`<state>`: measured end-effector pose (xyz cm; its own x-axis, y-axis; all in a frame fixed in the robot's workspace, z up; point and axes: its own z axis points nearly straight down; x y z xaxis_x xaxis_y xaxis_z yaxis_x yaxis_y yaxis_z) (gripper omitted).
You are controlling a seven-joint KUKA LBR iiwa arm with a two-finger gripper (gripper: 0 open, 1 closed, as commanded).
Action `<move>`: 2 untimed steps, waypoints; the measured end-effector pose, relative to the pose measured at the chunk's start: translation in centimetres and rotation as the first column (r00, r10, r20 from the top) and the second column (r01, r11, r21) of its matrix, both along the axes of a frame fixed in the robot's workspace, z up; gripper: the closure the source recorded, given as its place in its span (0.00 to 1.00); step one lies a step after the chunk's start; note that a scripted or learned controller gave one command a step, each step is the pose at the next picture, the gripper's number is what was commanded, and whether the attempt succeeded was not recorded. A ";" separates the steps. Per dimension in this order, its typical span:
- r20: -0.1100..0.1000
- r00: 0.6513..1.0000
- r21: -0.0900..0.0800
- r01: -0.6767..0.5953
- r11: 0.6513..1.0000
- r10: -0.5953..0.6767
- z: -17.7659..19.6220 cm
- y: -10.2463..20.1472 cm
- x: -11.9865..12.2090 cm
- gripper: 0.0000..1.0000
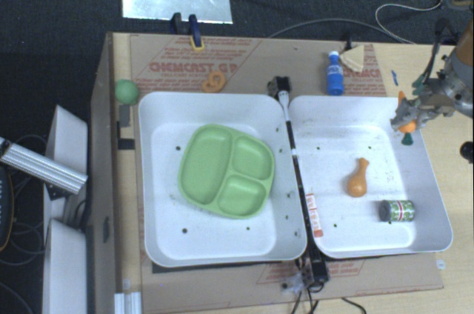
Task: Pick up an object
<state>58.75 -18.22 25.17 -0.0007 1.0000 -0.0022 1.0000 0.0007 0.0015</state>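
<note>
**Arm parked at the edge of the right bin, nothing grabbed that I can see**

So the pincer [412, 117] is sitting over the far right rim of the right bin [326, 112], up near its back corner. There's a small orange bit and a dark green bit right at its tip, but it's too small and blurry for me to say what those are, and I honestly can't tell how the pincer stands from this angle.

The stuff it could pick is all in that same right bin, toward me and to the left of the pincer. An orange squash-shaped toy [358, 178] lies nearest, below and a bit left of it, clearly apart. A little green can [397, 211] lies on its side further down, almost straight below the pincer, near the bin's front right corner.

Way off to the pincer's left, the left bin [163, 231] has a green divided tray [226, 170] lying in it, tilted a little.

Behind the bins, left of the pincer, a blue bottle [335, 73] stands upright on the bench [244, 53].
</note>
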 end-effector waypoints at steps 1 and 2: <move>0.003 1.000 0.000 -0.005 1.000 0.005 1.1 0.1 0.1 1.00; 0.001 1.000 0.002 -0.004 1.000 0.004 1.3 0.9 0.4 1.00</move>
<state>59.15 -17.34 26.46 -0.0049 1.0000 -0.0006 1.0000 0.0049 0.0026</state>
